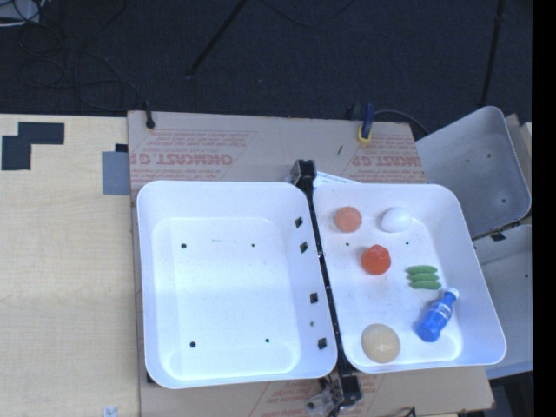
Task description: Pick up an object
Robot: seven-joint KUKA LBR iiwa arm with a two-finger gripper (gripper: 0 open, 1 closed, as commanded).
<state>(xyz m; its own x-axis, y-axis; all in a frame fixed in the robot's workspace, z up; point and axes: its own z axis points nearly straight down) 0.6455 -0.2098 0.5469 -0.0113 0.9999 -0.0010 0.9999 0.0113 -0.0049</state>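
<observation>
one blue bottle (436, 315), cap up-right

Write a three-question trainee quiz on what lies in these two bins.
1. True or false: all the loose objects lie in the right bin.
2. Which object lies nearest the camera-side rim? A) white ball B) beige ball C) green pea pods
3. Fill in: the blue bottle lies just below the green ____.

Key: 1 true. 2 B. 3 pea pods. The red ball and the orange ball sit nearer the divider beside the left bin.
</observation>
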